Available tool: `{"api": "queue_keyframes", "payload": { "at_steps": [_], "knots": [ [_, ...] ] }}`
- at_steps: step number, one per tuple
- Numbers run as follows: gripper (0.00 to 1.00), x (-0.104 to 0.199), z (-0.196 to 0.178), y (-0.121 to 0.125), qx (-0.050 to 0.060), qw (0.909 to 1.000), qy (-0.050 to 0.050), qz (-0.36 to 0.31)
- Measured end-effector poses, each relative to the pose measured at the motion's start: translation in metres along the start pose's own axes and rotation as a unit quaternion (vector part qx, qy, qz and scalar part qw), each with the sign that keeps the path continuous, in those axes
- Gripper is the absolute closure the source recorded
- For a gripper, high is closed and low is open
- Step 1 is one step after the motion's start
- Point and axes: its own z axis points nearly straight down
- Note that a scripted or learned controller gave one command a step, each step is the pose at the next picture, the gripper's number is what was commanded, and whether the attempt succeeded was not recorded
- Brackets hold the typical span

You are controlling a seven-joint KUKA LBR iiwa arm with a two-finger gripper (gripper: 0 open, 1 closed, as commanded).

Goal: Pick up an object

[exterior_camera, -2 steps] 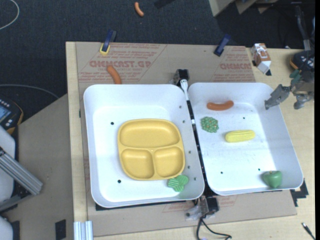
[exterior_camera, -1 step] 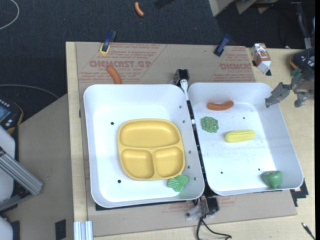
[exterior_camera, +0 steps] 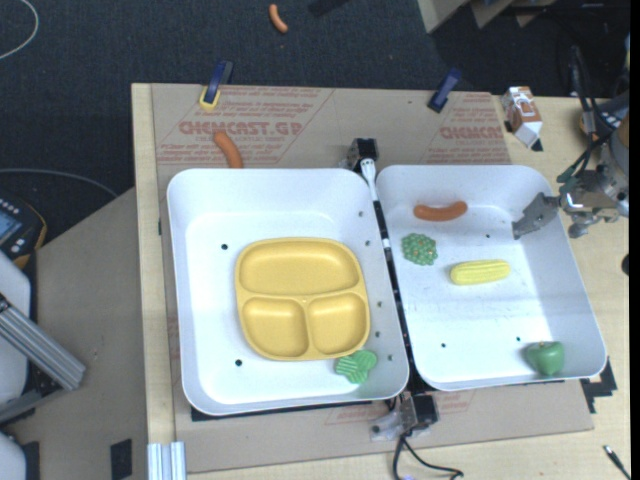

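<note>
The right bin (exterior_camera: pixel 500 363) holds an orange sausage (exterior_camera: pixel 440 210), a green knobbly vegetable (exterior_camera: pixel 419 249), a yellow corn cob (exterior_camera: pixel 479 272) and a green pepper (exterior_camera: pixel 545 357) near its front right corner. My gripper (exterior_camera: pixel 552 218) hangs over that bin's far right edge, above and to the right of the corn cob, touching none of the objects. Nothing is seen in its grasp. In the left bin (exterior_camera: pixel 200 228) lie a yellow divided plate (exterior_camera: pixel 300 298) and a small green ridged toy (exterior_camera: pixel 355 366) at the plate's front right corner.
Another orange sausage (exterior_camera: pixel 228 149) lies on the board behind the left bin. Blue clamps (exterior_camera: pixel 214 85) (exterior_camera: pixel 443 91) hold the board's far edge. A small box (exterior_camera: pixel 522 114) sits at the back right. Cables and arm parts crowd the right side.
</note>
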Motion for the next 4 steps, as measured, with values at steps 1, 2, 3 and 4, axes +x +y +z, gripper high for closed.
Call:
{"api": "queue_keyframes", "payload": {
  "at_steps": [1,2,3,4],
  "knots": [
    [0.0,0.007,0.054,0.008,-0.001,1.0,0.0,-0.001],
    [0.0,0.009,0.1,0.015,-0.001,1.0,0.0,-0.001],
    [0.0,0.01,0.128,0.016,-0.001,1.0,-0.001,-0.001],
    [1.0,0.009,0.116,0.016,-0.003,1.0,-0.001,-0.001]
  ]
}}
